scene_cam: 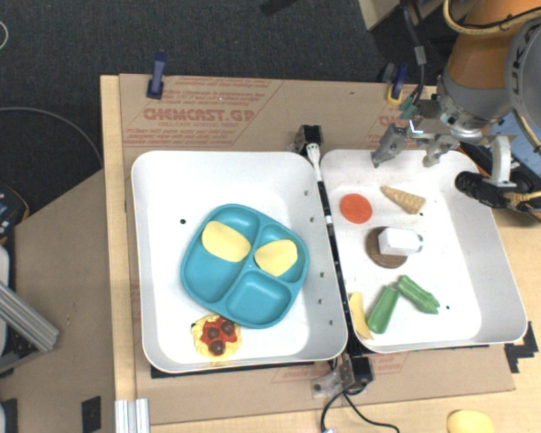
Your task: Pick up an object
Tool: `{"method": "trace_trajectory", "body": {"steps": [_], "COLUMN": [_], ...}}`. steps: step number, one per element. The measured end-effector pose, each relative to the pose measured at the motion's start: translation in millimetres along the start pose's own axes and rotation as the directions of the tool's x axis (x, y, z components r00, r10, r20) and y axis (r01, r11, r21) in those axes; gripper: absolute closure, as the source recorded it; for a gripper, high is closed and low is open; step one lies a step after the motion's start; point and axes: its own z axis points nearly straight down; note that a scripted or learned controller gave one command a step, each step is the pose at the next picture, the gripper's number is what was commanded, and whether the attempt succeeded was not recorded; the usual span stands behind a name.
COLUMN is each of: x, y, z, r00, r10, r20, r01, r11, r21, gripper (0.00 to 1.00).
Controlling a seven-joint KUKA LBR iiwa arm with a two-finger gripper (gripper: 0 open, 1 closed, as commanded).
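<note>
Grey arm reaching in (orange-banded wrist), gripper spread wide

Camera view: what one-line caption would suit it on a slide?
Open gripper poised above the right bin of toy food; blue divided plate in the left bin.

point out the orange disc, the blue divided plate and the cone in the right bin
orange disc (356, 208), camera view, its middle
blue divided plate (250, 299), camera view, bare lower compartment
cone (404, 198), camera view, middle of its body

Two white bins hold one blue divided plate, two yellow pieces, one small pizza, one cone, two green vegetables.
</note>
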Motion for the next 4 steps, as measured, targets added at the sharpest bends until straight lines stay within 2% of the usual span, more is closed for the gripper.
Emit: {"method": "trace_trajectory", "body": {"steps": [1,2,3,4], "x": [-11,-10,77,191], "y": [-58,-54,-15,-27], "z": [118,101,5,4], "r00": [1.0,1.0,1.0,1.0], "r10": [0.004,0.002,-0.009,-0.01], "r20": [-0.003,0.001,-0.001,-0.003], "r01": [-0.004,-0.002,0.009,0.01], "r11": [1.0,1.0,1.0,1.0], "r21": [0.012,-0.003,-0.012,-0.001], "gripper": [0.0,1.0,1.0,1.0]}}
